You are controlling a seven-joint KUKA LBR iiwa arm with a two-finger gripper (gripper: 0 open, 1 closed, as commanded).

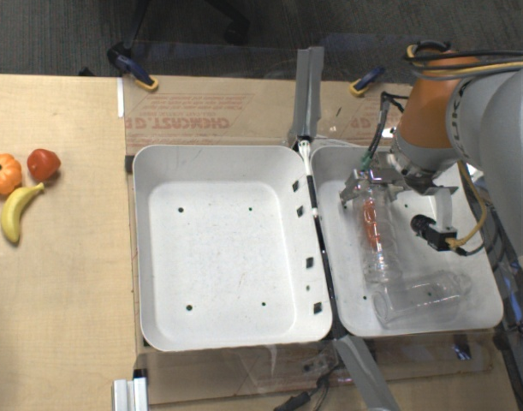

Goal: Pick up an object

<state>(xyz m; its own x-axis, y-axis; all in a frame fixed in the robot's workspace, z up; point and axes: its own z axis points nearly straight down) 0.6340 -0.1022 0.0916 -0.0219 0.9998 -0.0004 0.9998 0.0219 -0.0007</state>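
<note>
Your hand [370,182] sits over the clear plastic bottle with the reddish label [375,238] lying in the right white bin [347,311]; can't tell its grip. Label's unreadable; cardboard sheet [193,114] print is mirrored.

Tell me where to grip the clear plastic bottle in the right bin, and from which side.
Grip the clear plastic bottle across its narrow mid-body, coming straight down from above. It lies flat in the right bin, long axis running away from the camera, so the fingers should straddle its width.
</note>
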